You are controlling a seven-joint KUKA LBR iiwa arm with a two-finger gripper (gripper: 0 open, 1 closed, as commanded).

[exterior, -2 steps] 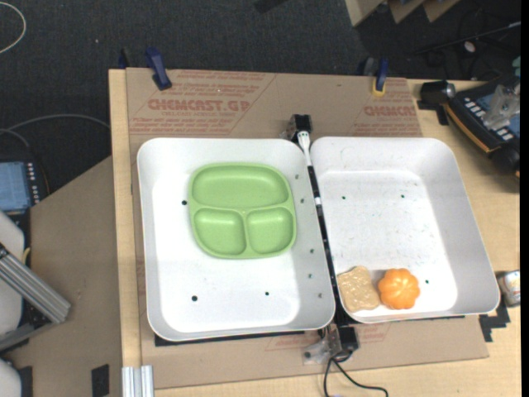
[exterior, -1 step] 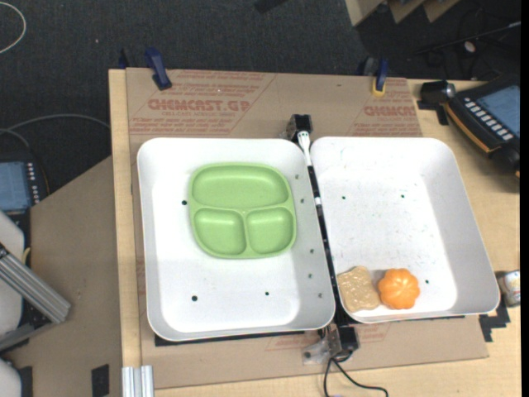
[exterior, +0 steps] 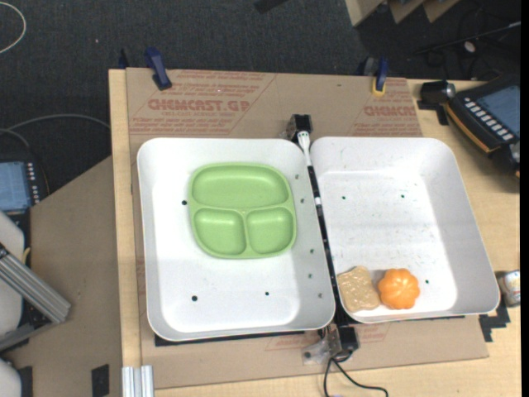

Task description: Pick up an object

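A green divided plate (exterior: 243,210) lies in the left white bin (exterior: 165,288), toward its upper middle. In the right white bin (exterior: 438,180), near the front edge, sit an orange round fruit-like object (exterior: 398,289) and a tan, lumpy cookie-like piece (exterior: 358,288) just left of it, the two touching or nearly touching.
The bins rest on a cardboard sheet (exterior: 207,98) held by blue clamps (exterior: 157,67) at the back. A black device with a screen (exterior: 488,114) sits at the far right. A metal frame piece (exterior: 33,292) stands at the left. Cables trail below the bins (exterior: 339,362).
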